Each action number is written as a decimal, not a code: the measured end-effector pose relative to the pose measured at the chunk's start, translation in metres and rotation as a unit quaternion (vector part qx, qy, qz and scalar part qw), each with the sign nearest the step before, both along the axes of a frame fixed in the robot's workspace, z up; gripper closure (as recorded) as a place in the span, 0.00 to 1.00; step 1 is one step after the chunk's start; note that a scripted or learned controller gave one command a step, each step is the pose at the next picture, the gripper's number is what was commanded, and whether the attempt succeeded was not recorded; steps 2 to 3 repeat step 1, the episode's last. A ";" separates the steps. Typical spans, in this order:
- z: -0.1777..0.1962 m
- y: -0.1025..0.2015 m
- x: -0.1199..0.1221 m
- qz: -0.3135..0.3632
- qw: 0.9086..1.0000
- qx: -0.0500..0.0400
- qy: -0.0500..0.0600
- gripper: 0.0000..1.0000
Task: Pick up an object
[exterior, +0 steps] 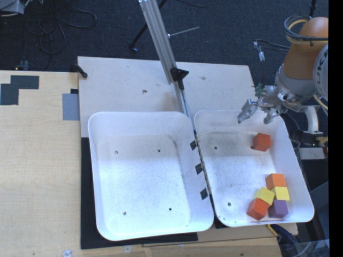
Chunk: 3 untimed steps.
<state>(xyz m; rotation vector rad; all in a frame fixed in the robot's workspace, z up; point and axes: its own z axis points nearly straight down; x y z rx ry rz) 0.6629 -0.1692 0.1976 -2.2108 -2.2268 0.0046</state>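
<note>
A red-orange cube [261, 142] lies alone in the upper part of the right bin [225, 159]. In that bin's near right corner several blocks are clustered: an orange one [275, 180], two yellow ones [282, 194] [264, 196], a red one [257, 209] and a purple one [277, 209]. My gripper [256, 116] hangs over the bin's far edge, just above and behind the lone cube. It is open, with nothing between its fingers.
The left bin [107, 127] sits beside the right one, with black clips along their shared wall. A slanted aluminium bar [161, 36] rises from the bench behind the bins. The arm's orange band [308, 42] is at the far right.
</note>
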 end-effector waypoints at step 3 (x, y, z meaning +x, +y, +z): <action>-0.077 -0.034 -0.018 -0.002 1.000 -0.004 -0.012 0.00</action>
